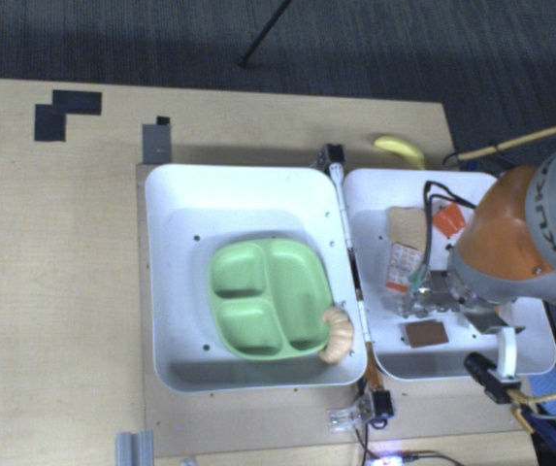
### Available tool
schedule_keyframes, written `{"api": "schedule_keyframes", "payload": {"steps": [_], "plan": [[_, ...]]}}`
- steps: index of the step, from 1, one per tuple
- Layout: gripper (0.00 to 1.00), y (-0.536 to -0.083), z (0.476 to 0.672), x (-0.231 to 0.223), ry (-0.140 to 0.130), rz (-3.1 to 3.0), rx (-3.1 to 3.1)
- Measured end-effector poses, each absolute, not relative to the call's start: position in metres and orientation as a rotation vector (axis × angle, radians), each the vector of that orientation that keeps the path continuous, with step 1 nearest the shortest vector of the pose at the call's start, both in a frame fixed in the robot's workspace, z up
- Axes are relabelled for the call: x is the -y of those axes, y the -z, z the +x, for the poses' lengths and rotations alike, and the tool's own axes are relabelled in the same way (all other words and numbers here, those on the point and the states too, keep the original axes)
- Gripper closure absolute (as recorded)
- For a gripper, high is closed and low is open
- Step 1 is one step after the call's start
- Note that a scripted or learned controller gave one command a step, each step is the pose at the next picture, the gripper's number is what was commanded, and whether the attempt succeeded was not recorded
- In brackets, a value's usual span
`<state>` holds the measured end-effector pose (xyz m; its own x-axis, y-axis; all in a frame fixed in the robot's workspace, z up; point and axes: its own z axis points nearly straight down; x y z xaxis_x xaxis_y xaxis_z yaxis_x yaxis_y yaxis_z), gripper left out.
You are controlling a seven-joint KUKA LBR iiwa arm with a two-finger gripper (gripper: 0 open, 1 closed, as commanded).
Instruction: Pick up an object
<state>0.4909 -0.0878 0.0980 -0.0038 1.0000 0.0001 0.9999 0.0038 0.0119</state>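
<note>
My pincer (421, 304) low in right bin (539, 357), over brown block (425, 333) beside packet (403, 265); placed for grab. Pincer state: cannot tell.

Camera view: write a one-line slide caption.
KUKA arm's gripper lowered into the right bin among small items, a green divided plate and a croissant in the left bin.

— What do we see in the left bin (176, 260)?

— We see a green divided plate (268, 297), with a tan croissant-like piece (337, 334) at its right edge.

— And the right bin (379, 348)?

— We see the arm (515, 236) low over it, its jaws near a brown square (425, 333). A tan card (406, 226) and a small packet (403, 265) lie beside it. On the worktop (54, 289) behind lies a banana (399, 149).
</note>
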Motion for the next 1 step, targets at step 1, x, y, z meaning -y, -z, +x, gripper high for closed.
{"api": "schedule_keyframes", "payload": {"steps": [1], "plan": [[0.00,-0.0979,0.4908,0.0877,-0.013,2.211,-2.221]]}}
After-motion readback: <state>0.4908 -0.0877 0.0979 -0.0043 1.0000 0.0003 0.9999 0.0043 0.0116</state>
